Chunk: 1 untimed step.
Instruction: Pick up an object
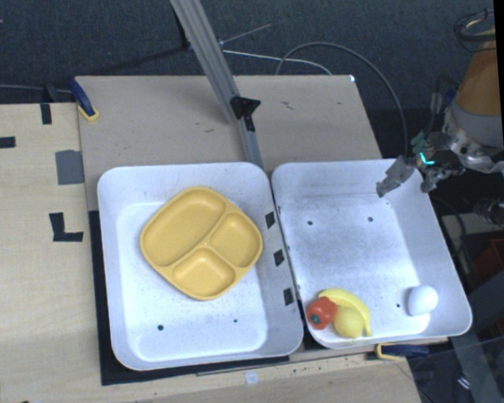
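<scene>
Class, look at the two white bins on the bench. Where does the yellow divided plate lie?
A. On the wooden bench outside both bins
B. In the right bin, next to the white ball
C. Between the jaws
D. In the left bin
D: the yellow divided plate rests flat on the floor of the left bin, apart from the small items in the right bin.

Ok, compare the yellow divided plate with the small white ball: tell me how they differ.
The yellow divided plate lies in the left bin; the small white ball sits in the right bin, near its front right corner. The plate is yellow, the ball white. The plate is flat, wide and split into three compartments; the ball is round and far smaller. Both rest on a bin floor, apart from the gripper.
</scene>
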Motion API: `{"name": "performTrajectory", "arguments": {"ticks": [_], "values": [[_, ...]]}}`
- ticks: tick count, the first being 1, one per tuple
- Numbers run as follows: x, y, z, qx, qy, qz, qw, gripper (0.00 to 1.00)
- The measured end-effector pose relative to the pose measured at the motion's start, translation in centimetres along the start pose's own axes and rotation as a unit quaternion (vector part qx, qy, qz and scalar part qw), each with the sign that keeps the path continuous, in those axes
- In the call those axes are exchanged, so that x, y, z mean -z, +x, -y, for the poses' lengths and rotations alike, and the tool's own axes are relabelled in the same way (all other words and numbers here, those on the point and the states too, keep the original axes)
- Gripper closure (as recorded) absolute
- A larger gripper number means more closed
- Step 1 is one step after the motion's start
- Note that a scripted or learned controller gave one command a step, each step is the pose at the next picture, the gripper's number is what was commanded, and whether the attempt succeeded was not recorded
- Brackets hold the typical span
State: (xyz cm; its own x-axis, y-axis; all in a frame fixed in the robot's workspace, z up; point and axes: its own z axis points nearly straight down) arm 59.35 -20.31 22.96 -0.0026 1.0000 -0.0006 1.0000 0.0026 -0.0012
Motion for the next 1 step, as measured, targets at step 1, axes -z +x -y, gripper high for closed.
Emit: {"name": "performTrajectory", "arguments": {"ticks": [1], "values": [[-4.68, -0.12, 0.82, 0.0, 0.003, 0.0, 1.0, 0.0]]}}
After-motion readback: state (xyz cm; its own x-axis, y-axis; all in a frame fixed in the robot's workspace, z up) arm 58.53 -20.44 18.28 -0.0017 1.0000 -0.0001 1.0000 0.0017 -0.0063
